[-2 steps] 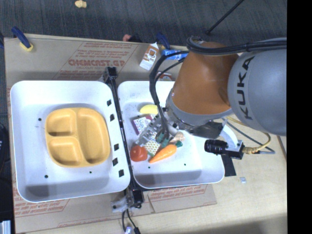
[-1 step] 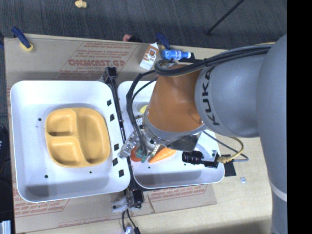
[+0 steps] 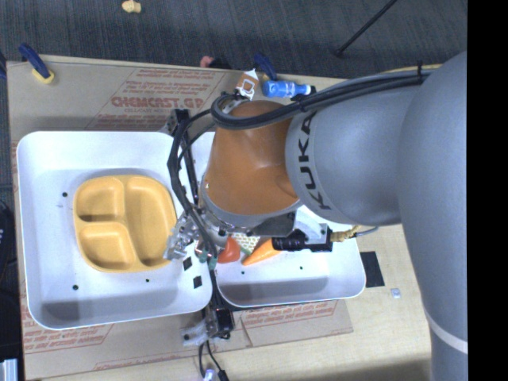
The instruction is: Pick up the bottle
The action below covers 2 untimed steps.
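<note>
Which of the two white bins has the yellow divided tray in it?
The left bin: the yellow three-compartment tray lies in it. The right bin sits mostly under the arm.

Dark grey ribbed carpet floor (image 3: 159,14) lay beyond the brown printed cardboard bench covering (image 3: 119,94) (blue clamps (image 3: 36,62) gripped its edge).

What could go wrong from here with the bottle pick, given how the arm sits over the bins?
1. The arm covers most of the right bin, so the camera cannot confirm any grasp there.
2. The hand sits by the ridge between the bins, near the yellow divided tray; it might clip either.
3. Orange items lie close beside the hand and might get grabbed instead of the bottle.
</note>
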Tool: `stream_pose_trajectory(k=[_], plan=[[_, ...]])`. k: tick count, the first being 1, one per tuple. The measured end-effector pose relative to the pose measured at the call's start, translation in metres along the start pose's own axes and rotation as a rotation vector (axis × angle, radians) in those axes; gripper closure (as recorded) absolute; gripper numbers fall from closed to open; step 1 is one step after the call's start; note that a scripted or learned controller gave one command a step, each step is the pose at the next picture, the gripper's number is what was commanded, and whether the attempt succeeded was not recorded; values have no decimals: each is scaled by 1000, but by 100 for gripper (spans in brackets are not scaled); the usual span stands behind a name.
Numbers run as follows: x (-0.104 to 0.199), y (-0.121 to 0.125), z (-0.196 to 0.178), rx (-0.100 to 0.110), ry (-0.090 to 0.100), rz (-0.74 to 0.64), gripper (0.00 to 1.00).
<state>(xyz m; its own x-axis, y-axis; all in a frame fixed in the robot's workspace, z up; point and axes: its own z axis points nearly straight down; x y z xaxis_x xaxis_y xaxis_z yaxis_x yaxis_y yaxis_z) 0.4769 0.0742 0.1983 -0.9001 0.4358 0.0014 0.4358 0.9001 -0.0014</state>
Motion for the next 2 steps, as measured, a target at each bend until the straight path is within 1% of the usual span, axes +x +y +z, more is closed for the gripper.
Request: stream_pose_trajectory(k=[1,2], plan=[[-23,-48,-102,-1,-4,-205,100],[-22,-48,7,0,1,-355,100]])
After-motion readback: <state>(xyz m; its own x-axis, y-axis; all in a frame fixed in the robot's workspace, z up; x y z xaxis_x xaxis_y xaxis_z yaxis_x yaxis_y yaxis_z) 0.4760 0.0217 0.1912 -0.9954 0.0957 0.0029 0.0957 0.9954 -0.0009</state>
